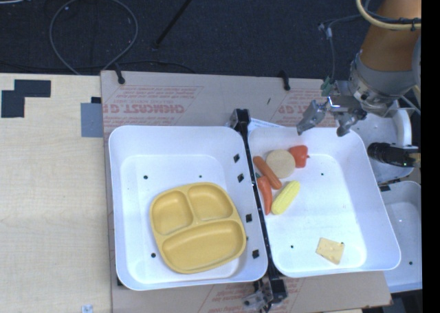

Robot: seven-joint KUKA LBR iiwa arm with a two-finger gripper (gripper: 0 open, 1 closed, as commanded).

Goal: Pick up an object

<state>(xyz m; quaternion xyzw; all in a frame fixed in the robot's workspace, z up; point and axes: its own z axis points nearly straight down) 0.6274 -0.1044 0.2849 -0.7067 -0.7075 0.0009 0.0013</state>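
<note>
My gripper (pixel 328 122) hangs open above the far rim of the right bin (pixel 371 236), fingers spread with nothing between them. Below and left of it, inside that bin, lie a round beige bun (pixel 280 163), a red pepper (pixel 300 155), two orange carrots (pixel 267 171), and a yellow corn cob (pixel 285 197). A yellow cheese wedge (pixel 330 250) rests alone near the bin's front right corner.
The left bin (pixel 130 167) holds a yellow divided plate (pixel 196 225). A black divider clip strip (pixel 251 188) runs between the bins. Cardboard (pixel 179 102) lies under both bins, and a wooden tabletop (pixel 48 201) extends to the left.
</note>
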